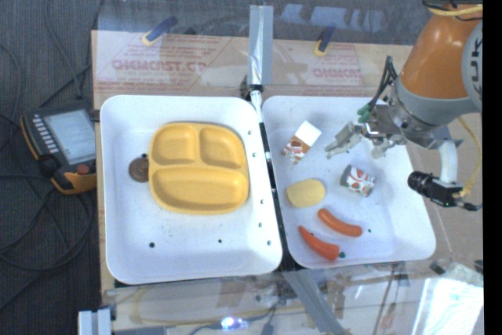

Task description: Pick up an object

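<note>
two white bins sit side by side on my bench, and i go from left to right. far left, off the bench, lies one grey handset (63, 139) with an orange edge.

the left bin (125, 247) holds two things. one is a small brown round thing (139, 169). it touches the left edge of one big yellow tray (200, 167). the tray has three parts, two on top and one wide one below.

between the bins, one grey bar (260, 51) stands at the back.

the right bin (408, 239) holds five things. i count one small box (301, 140) that is white with some red and brown. it is tilted, and its long side runs from low left to high right. below it is one yellow lump (305, 192), a bit wider than tall, lying almost flat across. below that are two orange sausages. the lower sausage (318, 243) is near the front wall, and its long side slopes down to the right. the upper sausage (340, 222) is just beside it and slopes the same way. right of the lump is one small red and white can (358, 180), lying on its side.

the gripper (354, 139) hangs over the back of the right bin, above the can and right of the box. its fingers are spread apart and grab nothing. they point left and a little down.
</note>
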Robot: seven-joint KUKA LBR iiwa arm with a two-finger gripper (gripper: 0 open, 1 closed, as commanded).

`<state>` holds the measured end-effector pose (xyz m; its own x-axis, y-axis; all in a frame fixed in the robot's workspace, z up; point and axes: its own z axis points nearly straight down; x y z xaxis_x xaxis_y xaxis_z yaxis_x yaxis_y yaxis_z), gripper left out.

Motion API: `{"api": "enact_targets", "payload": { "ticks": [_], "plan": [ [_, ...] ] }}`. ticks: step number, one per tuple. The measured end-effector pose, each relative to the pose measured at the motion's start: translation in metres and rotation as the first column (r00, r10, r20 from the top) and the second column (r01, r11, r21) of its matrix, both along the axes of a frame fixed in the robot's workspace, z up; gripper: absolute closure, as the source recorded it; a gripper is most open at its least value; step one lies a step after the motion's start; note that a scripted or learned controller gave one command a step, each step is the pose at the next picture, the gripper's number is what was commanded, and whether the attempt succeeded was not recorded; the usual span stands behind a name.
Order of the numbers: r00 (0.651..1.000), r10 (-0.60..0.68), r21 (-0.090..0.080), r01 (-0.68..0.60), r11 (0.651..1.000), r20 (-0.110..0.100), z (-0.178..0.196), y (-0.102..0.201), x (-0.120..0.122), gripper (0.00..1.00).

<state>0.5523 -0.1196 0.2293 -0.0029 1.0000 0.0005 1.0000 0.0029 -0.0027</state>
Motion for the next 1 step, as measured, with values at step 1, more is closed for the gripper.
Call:
{"api": "enact_targets", "payload": {
  "ticks": [1],
  "plan": [
    [0.999, 0.045, 0.001, -0.045, 0.999, -0.001, -0.1175, -0.0684, -0.0085, 0.00]
  ]
}}
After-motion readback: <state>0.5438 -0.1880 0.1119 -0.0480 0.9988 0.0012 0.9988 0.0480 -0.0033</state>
